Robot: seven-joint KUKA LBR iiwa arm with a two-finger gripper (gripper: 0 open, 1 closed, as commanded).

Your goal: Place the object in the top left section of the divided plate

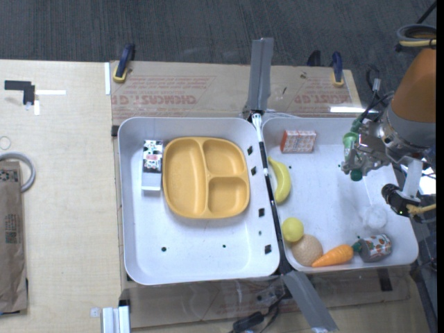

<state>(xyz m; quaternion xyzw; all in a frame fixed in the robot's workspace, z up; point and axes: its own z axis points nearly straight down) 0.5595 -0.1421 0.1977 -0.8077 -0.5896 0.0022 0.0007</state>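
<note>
From the overhead camera, you're at the picking step: the end effector (356, 159) hovers at three o'clock over the right white plastic bin (326, 125); its grip state I cannot tell. No object lies in the yellow divided plate (206, 177), left bin. Next, choose one, perhaps the orange carrot (334, 255) at five o'clock.

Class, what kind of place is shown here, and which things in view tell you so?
Probably a robotics lab test bench: two white bins taped to cardboard, a grey and orange robot arm, and toy food such as a carrot beside a yellow divided plate.
</note>
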